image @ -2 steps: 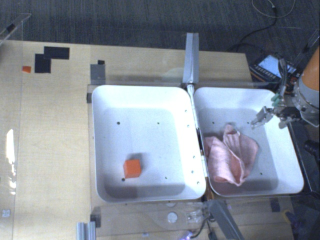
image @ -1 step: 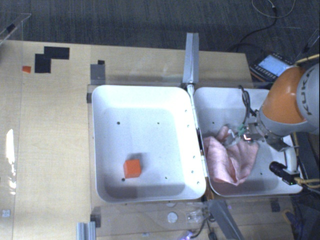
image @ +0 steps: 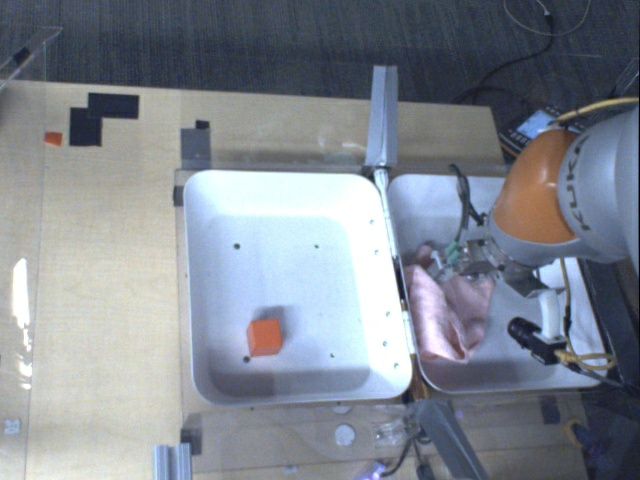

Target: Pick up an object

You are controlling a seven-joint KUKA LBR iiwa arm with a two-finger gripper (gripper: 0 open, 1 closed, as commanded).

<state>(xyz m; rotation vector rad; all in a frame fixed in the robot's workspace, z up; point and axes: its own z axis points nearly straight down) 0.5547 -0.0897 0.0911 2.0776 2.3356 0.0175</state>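
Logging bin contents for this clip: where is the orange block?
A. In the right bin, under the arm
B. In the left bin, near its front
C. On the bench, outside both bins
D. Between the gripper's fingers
B: the orange block lies on the floor of the left bin, near its front edge, apart from the pink cloth in the right bin.

Smooth, glossy white plastic bins (image: 300, 193) sit on a pale matt wood table (image: 100, 298); a soft pink cloth (image: 440, 318) lies crumpled; the floor (image: 250, 18) is dark carpet.
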